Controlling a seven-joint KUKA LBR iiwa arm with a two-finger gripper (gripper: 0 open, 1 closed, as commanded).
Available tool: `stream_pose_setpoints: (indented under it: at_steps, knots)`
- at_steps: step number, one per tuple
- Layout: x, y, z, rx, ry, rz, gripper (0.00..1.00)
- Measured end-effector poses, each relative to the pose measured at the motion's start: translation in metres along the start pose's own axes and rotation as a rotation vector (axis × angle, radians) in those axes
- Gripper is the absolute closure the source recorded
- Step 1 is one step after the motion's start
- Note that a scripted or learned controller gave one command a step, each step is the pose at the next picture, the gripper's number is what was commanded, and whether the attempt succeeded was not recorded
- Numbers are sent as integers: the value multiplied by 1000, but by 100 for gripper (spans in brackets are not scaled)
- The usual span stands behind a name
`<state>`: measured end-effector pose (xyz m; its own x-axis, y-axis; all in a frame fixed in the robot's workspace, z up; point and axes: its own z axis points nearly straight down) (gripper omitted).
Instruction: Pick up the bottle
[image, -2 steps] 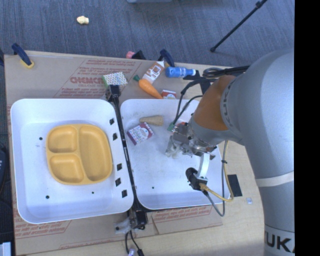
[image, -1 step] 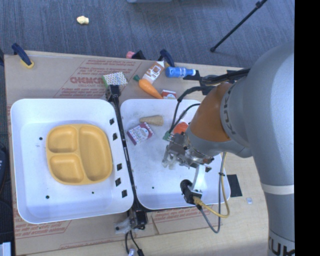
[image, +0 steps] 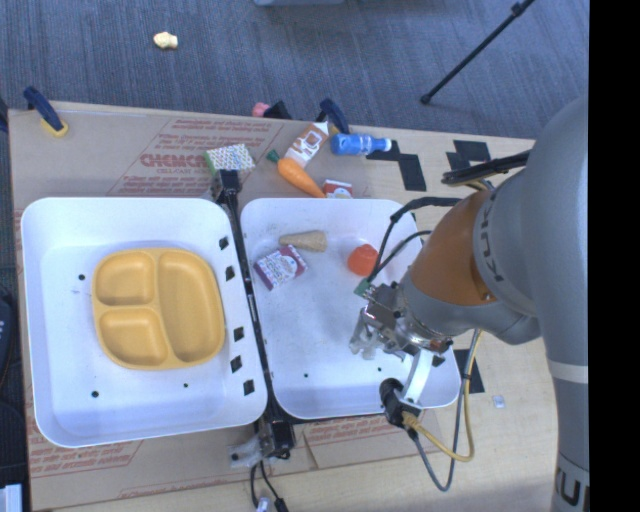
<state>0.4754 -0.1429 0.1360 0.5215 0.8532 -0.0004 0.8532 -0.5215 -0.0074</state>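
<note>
A small blue bottle lies on its side on the cardboard behind the right bin, outside it. A white and orange bottle lies just to its left, also outside the bin. My gripper is low over the right bin's floor, near the bin's right side, well in front of both bottles. Nothing shows in it. The wrist hides the part of the bin floor below it.
In the right bin lie a tan cork-like piece, a red and white packet and an orange-red object. A carrot and a small red box sit behind the bin. The left bin holds a yellow divided plate.
</note>
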Motion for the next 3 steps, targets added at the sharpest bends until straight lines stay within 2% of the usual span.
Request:
stream_pose_setpoints:
  at_steps: [1, 2, 3]
  knots:
    - [-16, 10, 10, -2, 0, 284, 100]
    - [-52, 32, 31, -3, 1, 365, 100]
    - [-18, 12, -70, -1, 4, 741, 100]
